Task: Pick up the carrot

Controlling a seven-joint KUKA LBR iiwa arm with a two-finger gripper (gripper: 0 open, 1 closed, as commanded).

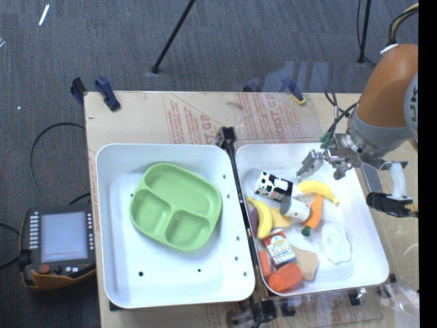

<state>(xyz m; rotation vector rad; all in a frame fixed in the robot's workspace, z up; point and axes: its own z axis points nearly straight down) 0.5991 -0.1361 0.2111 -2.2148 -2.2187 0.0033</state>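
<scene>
The carrot (314, 212) is orange with a small green tip at its lower end. It lies tilted in the right bin (365, 251), just under a yellow banana (319, 190) and beside a white cylinder (295, 208). My gripper (323, 167) hangs over the upper part of that bin, up and slightly right of the carrot and apart from it. Its fingers are spread open with nothing between them.
The right bin also holds a cow-patterned box (273, 185), a second banana (263, 219), a purple piece (252, 217), a small carton (278, 247), a red-orange piece (285, 277), a tan slice (308, 262) and a white piece (334, 243). A green divided plate (176, 206) sits in the left bin (119, 265).
</scene>
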